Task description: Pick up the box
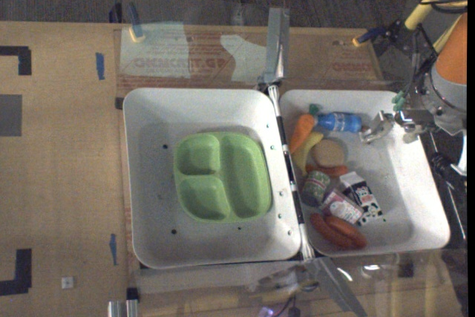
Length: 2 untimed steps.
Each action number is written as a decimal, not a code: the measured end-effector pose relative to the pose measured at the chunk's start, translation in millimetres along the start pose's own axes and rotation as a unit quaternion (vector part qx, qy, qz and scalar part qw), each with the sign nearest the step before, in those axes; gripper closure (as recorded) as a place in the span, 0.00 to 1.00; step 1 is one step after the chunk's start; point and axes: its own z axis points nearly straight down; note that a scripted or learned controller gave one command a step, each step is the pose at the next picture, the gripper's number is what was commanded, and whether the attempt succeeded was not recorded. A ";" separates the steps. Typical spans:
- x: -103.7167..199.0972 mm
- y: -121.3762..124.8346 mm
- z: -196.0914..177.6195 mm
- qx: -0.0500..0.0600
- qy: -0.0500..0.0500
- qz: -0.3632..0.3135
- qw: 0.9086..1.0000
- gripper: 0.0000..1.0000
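Gripper (387, 125) sat over the upper right part of the right bin (415, 230), with nothing between its fingers; could not tell from this angle whether they were apart or together. Nearest item was the blue bottle (338, 121), lying just to its left, with the carrot (301, 132) beyond that. Box (362, 197), the small carton with dark print, lay flat lower in the same bin, well apart from the gripper, inside the cluster along the bin's left side: pink packet (338, 206) touching its left edge, sausages (338, 231) just below, green can (317, 185) near. Its long axis ran diagonally, upper left to lower right, with the darker end toward lower right. My read: approach step, not yet aligned. Best bet was to come down across the short sides, wrist turned square to that diagonal, favouring the box's open right flank to avoid snagging the packet. Left bin (141, 182) held a green tray (223, 176).
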 end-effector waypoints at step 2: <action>-15.4 -11.2 72.1 -0.001 -0.001 0.013 1.000 0.00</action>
